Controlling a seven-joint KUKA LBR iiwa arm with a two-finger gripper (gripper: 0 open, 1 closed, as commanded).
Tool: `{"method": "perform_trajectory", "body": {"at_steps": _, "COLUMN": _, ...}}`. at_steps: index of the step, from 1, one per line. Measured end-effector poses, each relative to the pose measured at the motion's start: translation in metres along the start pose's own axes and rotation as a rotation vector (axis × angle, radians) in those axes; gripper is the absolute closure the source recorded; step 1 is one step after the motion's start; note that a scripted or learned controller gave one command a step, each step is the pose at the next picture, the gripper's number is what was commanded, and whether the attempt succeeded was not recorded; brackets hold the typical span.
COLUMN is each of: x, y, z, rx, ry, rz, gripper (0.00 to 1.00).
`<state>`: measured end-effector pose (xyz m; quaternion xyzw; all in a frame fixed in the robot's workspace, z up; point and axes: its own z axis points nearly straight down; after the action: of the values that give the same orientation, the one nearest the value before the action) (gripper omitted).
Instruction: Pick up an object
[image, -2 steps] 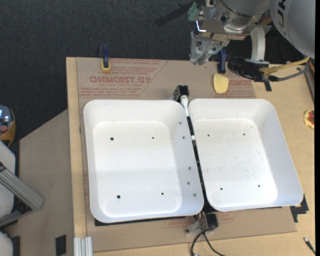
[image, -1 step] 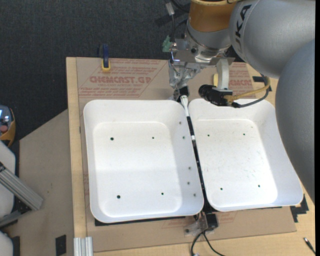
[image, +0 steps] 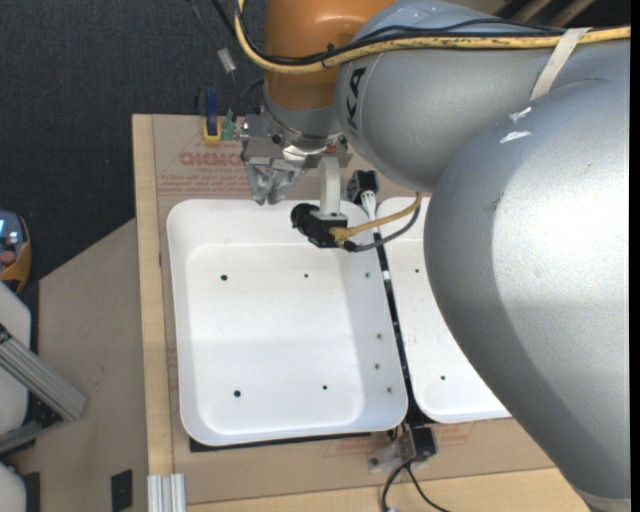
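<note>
— What's over on the left from where you stand?

— A slanted aluminium rail (image: 42, 378) off the near-left edge of the bench. Then comes the brown board (image: 150, 300) the bins sit on, with red lettering (image: 205, 158) printed along its far side. At its far-left corner there is a small blue and yellow piece (image: 211, 118).

— And the bins?

— The left bin (image: 176, 300) is in plain sight, white and shallow, with a few small dark dots (image: 225, 278) scattered over its floor. The right bin (image: 445, 400) lies just beside it, the two rims touching. Only its near-left part shows, because the grey arm (image: 520, 230) hangs over the rest.

— Where's the pincer?

— The pincer (image: 264, 188) points down at the far rim of the left bin, a little left of that rim's middle. It sits below the orange band (image: 300, 55) on the wrist. Its tip is level with the rim, but whether it touches the rim I cannot tell.

— Apart or together?

— I cannot tell from this angle, and I cannot tell whether it has anything clamped either.

— And the object it should pick up?

— I cannot tell where it lies, as the arm hides most of the right bin.

— Anything nearer us?

— A small black plug (image: 421, 441) with a cable sits on the board just beyond the bins' near edge.
</note>
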<state>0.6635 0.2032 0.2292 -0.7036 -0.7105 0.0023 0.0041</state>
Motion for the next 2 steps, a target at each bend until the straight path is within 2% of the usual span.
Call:
{"method": "perform_trajectory", "body": {"at_steps": 1, "x": -0.042, "y": 0.003, "z": -0.068, "rx": -0.015, "ry": -0.002, "rz": 0.012, "gripper": 1.0}}
{"method": "perform_trajectory", "body": {"at_steps": 2, "x": -0.11, "y": 0.001, "z": -0.145, "rx": -0.019, "ry": -0.004, "rz": 0.016, "gripper": 1.0}}
